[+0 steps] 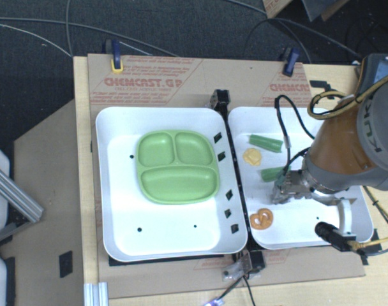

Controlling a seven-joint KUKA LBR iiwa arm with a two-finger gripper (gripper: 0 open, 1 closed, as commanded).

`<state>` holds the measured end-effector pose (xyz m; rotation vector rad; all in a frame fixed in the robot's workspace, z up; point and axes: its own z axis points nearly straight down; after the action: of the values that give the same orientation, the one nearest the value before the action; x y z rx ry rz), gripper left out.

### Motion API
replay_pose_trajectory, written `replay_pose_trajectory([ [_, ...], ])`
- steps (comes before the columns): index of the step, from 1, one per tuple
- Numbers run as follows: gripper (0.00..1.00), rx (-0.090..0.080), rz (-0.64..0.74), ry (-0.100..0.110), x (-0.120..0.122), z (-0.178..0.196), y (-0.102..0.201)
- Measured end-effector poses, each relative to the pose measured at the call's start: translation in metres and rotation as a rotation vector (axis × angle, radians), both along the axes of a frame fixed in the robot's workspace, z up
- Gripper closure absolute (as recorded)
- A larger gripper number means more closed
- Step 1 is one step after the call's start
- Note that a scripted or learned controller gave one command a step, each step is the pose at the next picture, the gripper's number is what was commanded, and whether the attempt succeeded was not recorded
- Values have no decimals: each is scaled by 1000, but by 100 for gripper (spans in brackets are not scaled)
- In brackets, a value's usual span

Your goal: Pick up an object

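1. Pretzel (261, 219) lies in the right bin (290, 238), near its front-left corner.
2. Gripper (282, 190) hovers just above it, beside a green block (271, 173).
3. Jaws' state cannot be told.

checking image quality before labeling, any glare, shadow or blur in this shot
Camera view: even, soft light; mild glare on the white left bin; the green tray is sharp with a faint shadow; the claw region looks slightly soft, so its state is unclear.
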<state>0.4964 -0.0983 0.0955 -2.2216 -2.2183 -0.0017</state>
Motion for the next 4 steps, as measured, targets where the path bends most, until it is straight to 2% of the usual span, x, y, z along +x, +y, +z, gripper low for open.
replay_pose_trajectory([
  [1, 100, -3, 2, -5, 2, 45, -6],
  [3, 100, -3, 3, -7, 7, 159, -7],
  [4, 100, 0, 8, 1, 24, 143, 46],
])
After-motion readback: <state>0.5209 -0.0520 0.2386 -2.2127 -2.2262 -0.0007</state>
